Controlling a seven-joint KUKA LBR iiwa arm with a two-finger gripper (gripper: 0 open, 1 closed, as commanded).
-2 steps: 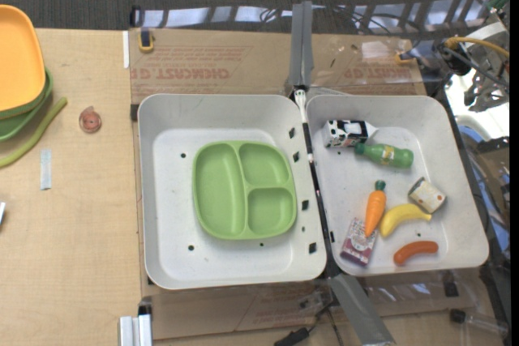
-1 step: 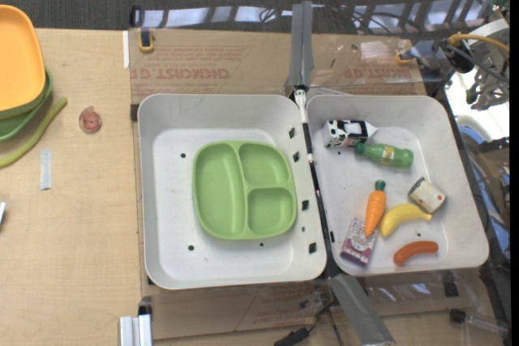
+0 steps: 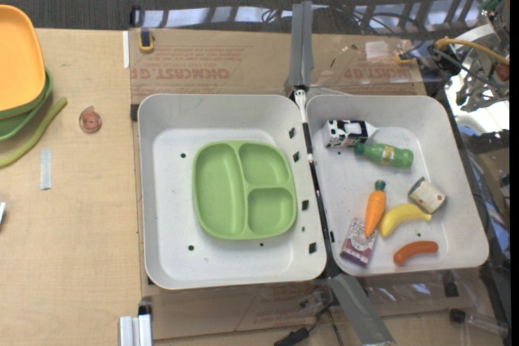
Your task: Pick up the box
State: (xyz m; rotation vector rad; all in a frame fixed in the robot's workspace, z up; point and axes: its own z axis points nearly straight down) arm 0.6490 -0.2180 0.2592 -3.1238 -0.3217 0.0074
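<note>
Small pink box point(image 3: 358, 242) lies flat, right bin's front-left corner.

Bench point(image 3: 81, 255) – two white bins point(image 3: 154, 198) side by side, orange plate point(image 3: 18, 53) at left edge.

The cardboard sheet point(image 3: 219, 61) behind the bins bears upside-down red print reading roughly "CHEMCAST GP"

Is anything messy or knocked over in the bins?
A little. In the right bin the green bottle lies on its side, and the small box lies tilted at the front edge. The green plate sits flat in the left bin.
</note>
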